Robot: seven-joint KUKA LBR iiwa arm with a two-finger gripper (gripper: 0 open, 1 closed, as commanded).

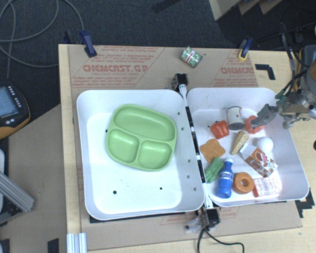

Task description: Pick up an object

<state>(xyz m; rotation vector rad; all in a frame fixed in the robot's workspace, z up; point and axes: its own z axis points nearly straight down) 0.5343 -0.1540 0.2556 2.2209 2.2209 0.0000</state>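
Camera view gives us the two bins side by side, the left bin (94, 157) carrying a green tray (141, 137) with three compartments, and the right bin (297, 165) crowded with small items; we see the gripper (263, 116) reaching in from the right at that bin's upper right, low over a red piece (252, 124) that sits just beside a white cup (234, 115). How the claw stands we cannot tell: its tip merges with the red piece at this slant, and we cannot see whether it has hold of anything. Since any object will do, we judge the red piece under the tip to be the likely target, with a red pepper (219, 128), a bread slice (212, 149), a cone (239, 141), a white egg (265, 143), a green pod (214, 168), a blue bottle (226, 178), a doughnut (244, 183) and a wrapped snack (261, 162) as alternatives lower in the bin. To do this step well, we would centre the tip squarely over one item rather than between two, because the cup and the red piece lie close enough that a sloppy approach could nudge both; we would descend straight, close only once the item is properly straddled, and lift slowly to check the grip, keeping clear of the bin's right wall, where a glancing contact could spoil the try
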